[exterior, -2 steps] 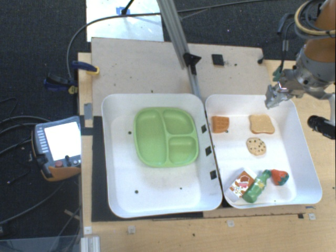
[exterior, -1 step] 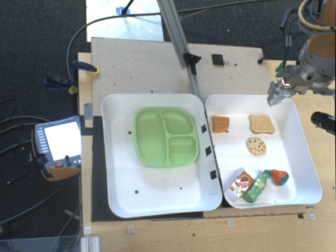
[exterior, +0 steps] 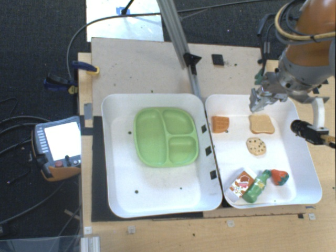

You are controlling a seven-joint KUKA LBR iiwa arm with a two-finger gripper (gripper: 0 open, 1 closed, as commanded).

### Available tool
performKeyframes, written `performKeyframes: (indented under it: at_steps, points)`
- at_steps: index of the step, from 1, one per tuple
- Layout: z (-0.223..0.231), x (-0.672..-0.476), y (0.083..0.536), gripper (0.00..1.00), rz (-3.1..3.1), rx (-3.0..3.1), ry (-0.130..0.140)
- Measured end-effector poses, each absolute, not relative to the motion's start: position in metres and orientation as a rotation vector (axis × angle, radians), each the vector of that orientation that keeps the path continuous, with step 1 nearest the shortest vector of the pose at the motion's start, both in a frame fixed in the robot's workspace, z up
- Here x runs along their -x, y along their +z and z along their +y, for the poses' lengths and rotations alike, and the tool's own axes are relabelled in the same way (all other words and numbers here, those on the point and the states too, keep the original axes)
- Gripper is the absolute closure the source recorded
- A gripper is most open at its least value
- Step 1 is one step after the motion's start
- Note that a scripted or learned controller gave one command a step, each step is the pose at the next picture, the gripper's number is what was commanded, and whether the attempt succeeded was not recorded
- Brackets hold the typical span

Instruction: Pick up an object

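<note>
Tan toast slice, just below hand (grip state indiscernible): likely light, stiff, flat; pinch across opposite edges.

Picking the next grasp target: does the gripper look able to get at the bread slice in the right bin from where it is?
Probably yes. The gripper hangs just above the bread slice, whose top lies bare, with the cookie and the orange toast piece lying apart from it.
</note>
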State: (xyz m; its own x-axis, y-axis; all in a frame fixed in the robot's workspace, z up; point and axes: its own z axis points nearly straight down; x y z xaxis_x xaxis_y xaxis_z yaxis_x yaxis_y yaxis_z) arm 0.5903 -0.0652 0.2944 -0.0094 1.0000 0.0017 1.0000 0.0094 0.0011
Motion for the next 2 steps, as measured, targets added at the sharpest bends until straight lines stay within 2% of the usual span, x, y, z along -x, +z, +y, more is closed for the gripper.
performKeyframes:
  at_steps: [1, 2]
  points:
    - [-0.01, -0.578, 0.272, 1.0, -2.232, 2.209, -0.003]
    - [0.035, -0.549, 0.256, 1.0, -2.229, 2.21, 0.001]
